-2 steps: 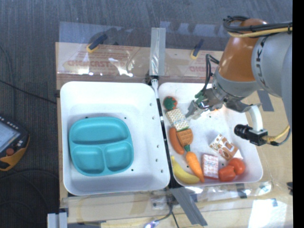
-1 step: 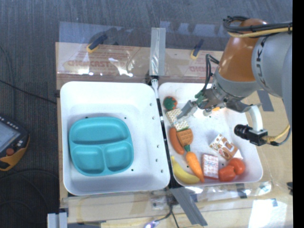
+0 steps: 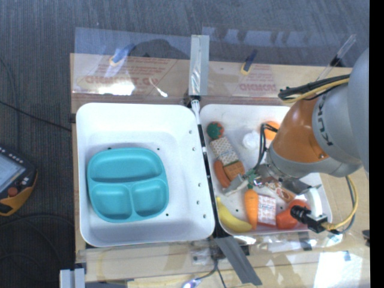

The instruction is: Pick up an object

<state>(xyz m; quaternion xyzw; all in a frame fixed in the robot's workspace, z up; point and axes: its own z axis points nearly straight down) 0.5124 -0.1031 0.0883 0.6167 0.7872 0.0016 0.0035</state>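
Observation:
The right bin holds a heap of toy food: a carrot, a yellow banana, a checkered packet, an orange-brown piece, a small red and green fruit, a red piece and an orange ball. My gripper reaches down into the middle of this heap, just above the carrot's top. The orange wrist band and grey arm cover the bin's right half.
The left bin holds a teal divided tray. A metal divider post stands between the bins at the back. Cables loop off the arm at the bin's right edge. A handheld controller lies at far left.

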